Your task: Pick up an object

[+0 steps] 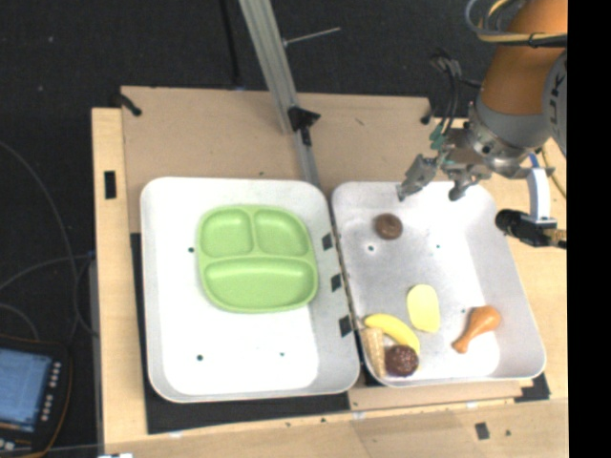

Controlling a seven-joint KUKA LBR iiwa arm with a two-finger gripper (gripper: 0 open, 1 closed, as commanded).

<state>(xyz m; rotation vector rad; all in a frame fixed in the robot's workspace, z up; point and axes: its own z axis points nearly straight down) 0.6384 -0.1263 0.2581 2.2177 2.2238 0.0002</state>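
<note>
Brown and round, the cookie sits in the upper left part of the right bin, below and a little left of my gripper, which hangs over the bin's upper edge with its two fingers spread apart and nothing between them. It is the nearest piece to me by far; the banana, the yellow slice, the drumstick and the dark ball lie well apart toward the frame's bottom. Being round, the cookie has no long axis to match, so I judge a short drop down-left would do.
</note>
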